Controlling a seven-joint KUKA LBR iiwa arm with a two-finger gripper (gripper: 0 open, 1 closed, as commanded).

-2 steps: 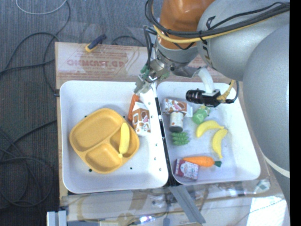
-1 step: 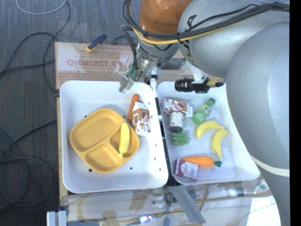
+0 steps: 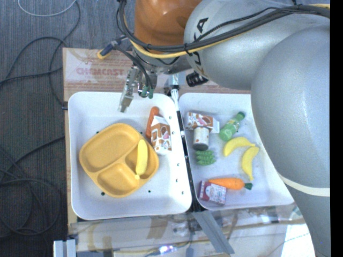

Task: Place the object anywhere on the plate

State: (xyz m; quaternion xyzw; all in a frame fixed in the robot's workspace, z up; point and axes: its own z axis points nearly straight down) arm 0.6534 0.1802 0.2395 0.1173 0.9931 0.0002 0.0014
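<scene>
A yellow three-compartment plate [image 3: 110,153] lies in the left bin [image 3: 88,103]. A pale yellow banana-like piece [image 3: 141,157] rests on the plate's right side, across a divider. My gripper [image 3: 134,97] hangs over the far edge of the left bin, well above and behind the plate. It is open and nothing shows between its fingers. A brown-and-white carton [image 3: 161,135] and an orange-red sausage-shaped piece [image 3: 153,118] lie just right of the plate, against the bin's right wall.
The right bin [image 3: 268,189] holds a snack carton [image 3: 201,121], a small can [image 3: 201,138], a green bottle [image 3: 232,126], two bananas [image 3: 244,153], a pea pod [image 3: 204,157], a carrot [image 3: 229,184] and a red packet [image 3: 213,193]. The arm covers the upper right.
</scene>
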